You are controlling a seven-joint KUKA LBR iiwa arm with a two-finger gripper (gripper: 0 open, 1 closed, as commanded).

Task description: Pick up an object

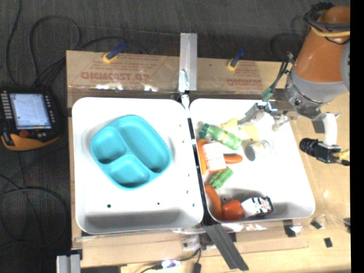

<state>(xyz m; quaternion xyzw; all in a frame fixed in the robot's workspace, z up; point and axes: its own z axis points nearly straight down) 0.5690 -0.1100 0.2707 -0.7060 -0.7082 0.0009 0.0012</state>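
Honestly, I can't tell the gripper's (266, 114) state above the right bin (296, 175), and the green bottle (220, 134) could roll away among that clutter.

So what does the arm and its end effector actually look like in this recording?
The arm is a rounded, bulky body, orange above and grey below toward the wrist. The end effector is a small metallic grey assembly with thin pale fingers and a green spot on its near side. A white block sits beside the wrist.
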